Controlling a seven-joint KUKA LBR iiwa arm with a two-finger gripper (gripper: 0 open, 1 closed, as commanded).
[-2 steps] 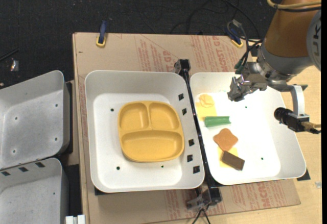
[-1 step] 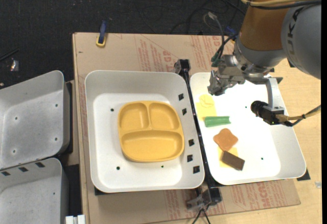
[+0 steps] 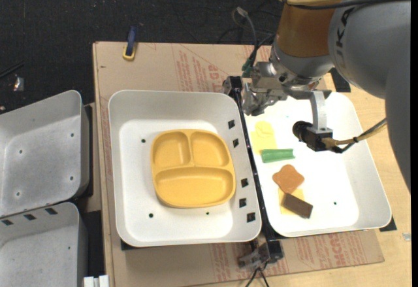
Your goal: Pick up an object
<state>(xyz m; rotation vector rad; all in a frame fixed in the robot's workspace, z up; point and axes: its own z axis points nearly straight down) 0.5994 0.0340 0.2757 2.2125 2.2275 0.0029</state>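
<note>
Hovering over right bin (image 3: 366, 207): jaws (image 3: 256, 104), grip state unclear; below, pale yellow piece (image 3: 264, 135), green stick (image 3: 277, 155).

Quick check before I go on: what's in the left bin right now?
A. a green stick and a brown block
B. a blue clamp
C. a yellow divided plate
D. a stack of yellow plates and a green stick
C: a single yellow divided plate lies flat in the left bin, while the green stick and brown block lie in the right bin.
</note>
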